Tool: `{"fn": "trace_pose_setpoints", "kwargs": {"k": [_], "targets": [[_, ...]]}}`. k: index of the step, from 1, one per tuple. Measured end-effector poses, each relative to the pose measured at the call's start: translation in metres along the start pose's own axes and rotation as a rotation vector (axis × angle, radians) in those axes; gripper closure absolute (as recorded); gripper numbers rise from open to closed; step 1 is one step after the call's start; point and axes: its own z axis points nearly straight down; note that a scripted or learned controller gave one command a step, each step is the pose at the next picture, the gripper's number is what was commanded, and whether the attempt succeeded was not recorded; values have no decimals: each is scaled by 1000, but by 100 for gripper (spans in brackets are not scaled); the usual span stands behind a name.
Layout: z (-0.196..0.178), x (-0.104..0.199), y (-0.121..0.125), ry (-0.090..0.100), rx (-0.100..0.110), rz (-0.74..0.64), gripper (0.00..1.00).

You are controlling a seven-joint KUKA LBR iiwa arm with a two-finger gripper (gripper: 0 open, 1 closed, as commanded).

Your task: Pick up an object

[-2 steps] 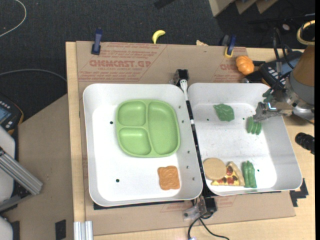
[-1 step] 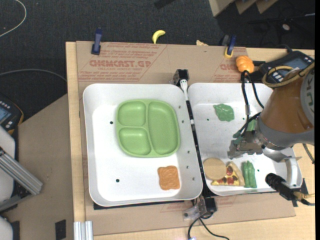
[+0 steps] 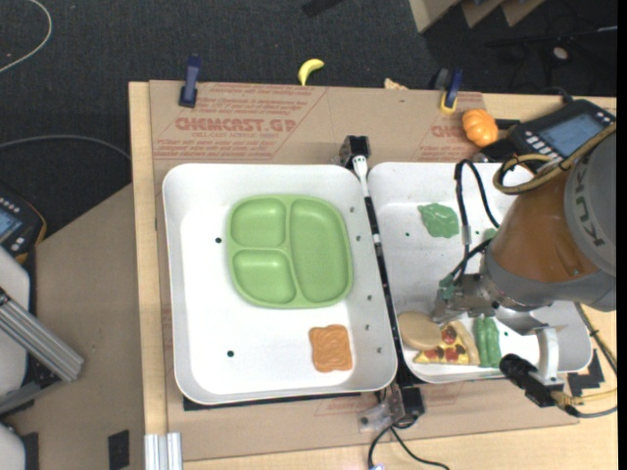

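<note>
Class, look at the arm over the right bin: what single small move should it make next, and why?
Probably lower straight down a little. The gripper hangs just above the pizza slice at the right bin's near edge, nearer to it than to the green piece farther back.

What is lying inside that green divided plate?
Nothing lies in the green divided plate; all three compartments show bare. It rests in the left bin, and the bin floor under it is covered. An orange waffle lies beside it.
</note>
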Motion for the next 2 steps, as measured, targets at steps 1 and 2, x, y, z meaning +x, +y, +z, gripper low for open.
{"fn": "trace_pose_setpoints", "kwargs": {"k": [1,2], "targets": [[6,-57,32,-6,-5,3,100],[6,4,15,2,2,-5,100]]}}
